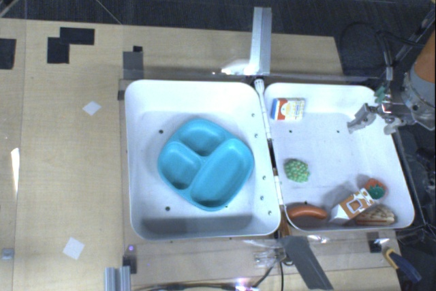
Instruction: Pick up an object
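My gripper (375,120) hangs over the right bin's (327,146) far right corner, open, with nothing between its fingers. Below it in that bin lie a small white and orange carton (288,109) at the back left and a green knobbly ball (297,170) in the middle. Along the front edge are a brown sausage (308,212), a small orange and white box (357,203), an orange round piece (374,188) and a tan bread-like piece (375,217). None of them touches the gripper.
The left bin (146,146) holds a blue divided plate (206,163). A metal post (261,41) stands behind the wall between the bins. Cables and the arm's grey wrist (415,95) crowd the right edge.
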### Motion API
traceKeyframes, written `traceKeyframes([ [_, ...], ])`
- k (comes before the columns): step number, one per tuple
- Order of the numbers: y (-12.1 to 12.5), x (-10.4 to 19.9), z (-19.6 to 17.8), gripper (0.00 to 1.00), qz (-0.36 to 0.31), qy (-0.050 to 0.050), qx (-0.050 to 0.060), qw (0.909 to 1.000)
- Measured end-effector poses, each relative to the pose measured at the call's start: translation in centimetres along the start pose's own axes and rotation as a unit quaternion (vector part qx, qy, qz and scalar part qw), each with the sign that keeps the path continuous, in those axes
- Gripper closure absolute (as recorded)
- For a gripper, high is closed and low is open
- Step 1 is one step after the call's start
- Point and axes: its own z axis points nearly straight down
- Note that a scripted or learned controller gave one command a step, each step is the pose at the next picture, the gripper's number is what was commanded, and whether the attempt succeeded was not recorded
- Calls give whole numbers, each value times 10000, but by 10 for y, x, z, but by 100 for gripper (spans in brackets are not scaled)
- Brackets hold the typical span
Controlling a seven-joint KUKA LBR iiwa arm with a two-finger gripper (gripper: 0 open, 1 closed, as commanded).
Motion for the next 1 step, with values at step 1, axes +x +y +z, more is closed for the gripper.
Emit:
traceKeyframes([
  [1, -77, 18, 87, 0, 388, 11, 23, 9992],
])
